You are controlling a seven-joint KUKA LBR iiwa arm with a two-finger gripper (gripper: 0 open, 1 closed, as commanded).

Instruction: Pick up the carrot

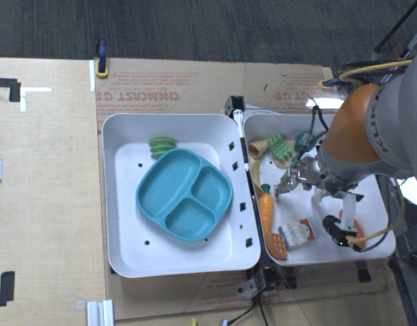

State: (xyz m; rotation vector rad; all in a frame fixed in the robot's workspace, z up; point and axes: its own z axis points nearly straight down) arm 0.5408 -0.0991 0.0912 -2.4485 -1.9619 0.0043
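the carrot (265,212) lies along the left wall of the right bin (371,253), just beside a small carton (297,234). my pincer (288,183) hangs near its green top; whether it's spread i cannot tell. i could scrape the wall or snag the carton instead.

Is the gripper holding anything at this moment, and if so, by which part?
It cannot be told. The gripper hangs over the right bin, beside the carrot, which lies on the bin floor; nothing shows between its fingers.
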